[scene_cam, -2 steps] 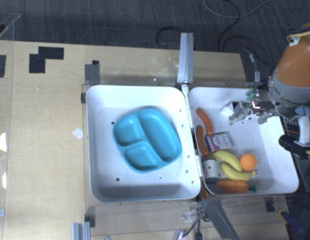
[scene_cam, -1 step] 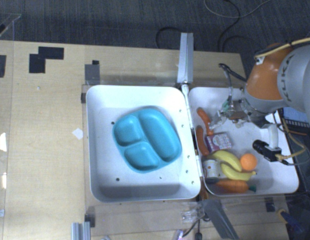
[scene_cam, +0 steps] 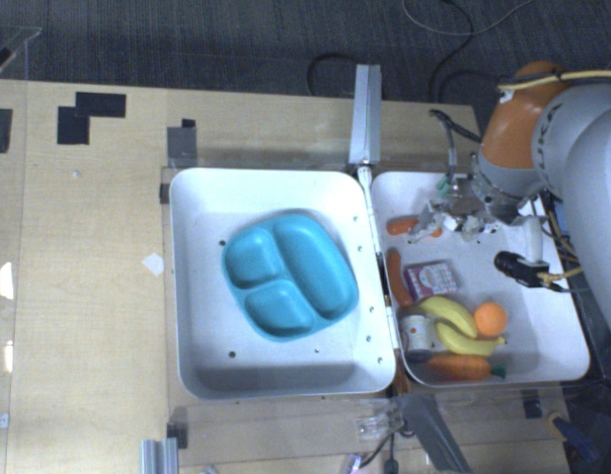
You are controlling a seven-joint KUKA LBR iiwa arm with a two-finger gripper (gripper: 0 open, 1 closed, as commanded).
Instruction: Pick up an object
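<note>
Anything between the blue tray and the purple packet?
Camera view: past the blue tray come bare bin floor, the two bins' adjoining rims, then a reddish sausage-like piece lying along the right bin's left wall, beside the purple packet.

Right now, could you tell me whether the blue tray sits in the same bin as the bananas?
No, the blue tray lies in the left bin, while the bananas lie in the right bin.
</note>
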